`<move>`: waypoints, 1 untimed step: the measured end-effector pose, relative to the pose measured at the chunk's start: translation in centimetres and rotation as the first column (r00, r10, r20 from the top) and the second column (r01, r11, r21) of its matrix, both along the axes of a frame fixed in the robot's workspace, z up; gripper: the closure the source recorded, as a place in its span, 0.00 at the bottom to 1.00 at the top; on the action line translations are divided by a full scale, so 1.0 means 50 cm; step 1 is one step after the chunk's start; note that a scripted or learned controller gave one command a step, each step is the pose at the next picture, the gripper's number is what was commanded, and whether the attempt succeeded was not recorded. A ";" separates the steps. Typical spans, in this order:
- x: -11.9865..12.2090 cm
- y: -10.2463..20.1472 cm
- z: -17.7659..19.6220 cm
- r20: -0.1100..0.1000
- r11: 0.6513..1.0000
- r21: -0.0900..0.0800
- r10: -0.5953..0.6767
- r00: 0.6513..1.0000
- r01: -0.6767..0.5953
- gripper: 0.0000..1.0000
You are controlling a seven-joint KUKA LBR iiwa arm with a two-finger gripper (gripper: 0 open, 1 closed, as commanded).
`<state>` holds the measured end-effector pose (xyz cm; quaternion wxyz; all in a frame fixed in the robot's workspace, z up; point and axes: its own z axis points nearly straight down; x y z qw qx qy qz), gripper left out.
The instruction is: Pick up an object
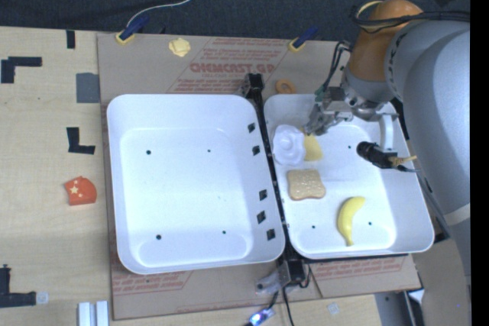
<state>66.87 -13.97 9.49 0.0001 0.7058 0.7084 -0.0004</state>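
Observation:
The right bin (397, 240) holds a white crumpled cup-like thing (288, 145), a small pale yellow block (312, 150), a tan slice of toast (306, 185) and a yellow banana (350, 219). My gripper (316, 124) hangs over the bin's far left part, just above the yellow block and to the right of the white thing. Whether it touches the block is hard to make out. The arm's grey body and orange band fill the right side above the bin.
The left bin (122, 114) stands beside the right one, with a black divider (263, 164) between them. On the bench lie a red object (81, 191) at the left, a yellow lump (179, 47) at the back and a small orange ring (284, 86).

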 end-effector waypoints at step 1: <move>0.000 0.000 -0.001 0.000 1.000 -0.001 0.000 1.000 0.000 0.00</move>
